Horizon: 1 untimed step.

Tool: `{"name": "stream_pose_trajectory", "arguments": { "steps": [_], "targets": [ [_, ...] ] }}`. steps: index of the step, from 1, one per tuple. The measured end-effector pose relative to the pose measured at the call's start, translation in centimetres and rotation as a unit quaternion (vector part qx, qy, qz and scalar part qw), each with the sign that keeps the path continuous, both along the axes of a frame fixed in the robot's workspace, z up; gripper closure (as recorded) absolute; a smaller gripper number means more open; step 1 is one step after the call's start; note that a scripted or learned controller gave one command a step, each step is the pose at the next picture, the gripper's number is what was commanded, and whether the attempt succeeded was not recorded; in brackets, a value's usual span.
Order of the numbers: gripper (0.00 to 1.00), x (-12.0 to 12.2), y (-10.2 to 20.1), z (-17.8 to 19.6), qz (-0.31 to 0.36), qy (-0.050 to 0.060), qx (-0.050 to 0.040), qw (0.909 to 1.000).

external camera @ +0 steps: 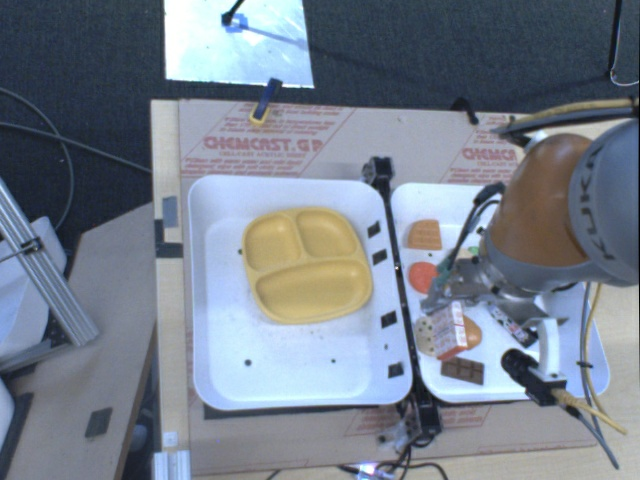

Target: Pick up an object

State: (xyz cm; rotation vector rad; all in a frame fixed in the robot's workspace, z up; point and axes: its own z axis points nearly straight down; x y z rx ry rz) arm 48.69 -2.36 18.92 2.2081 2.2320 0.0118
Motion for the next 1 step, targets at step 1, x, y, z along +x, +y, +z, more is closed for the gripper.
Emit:
{"name": "stream_pose_trajectory", "arguments": {
  "steps": [1],
  "targets": [
    [1.00,0.10,-0.10,3.91,-0.003,0.000,-0.0019,1.0000]
  ]
}}
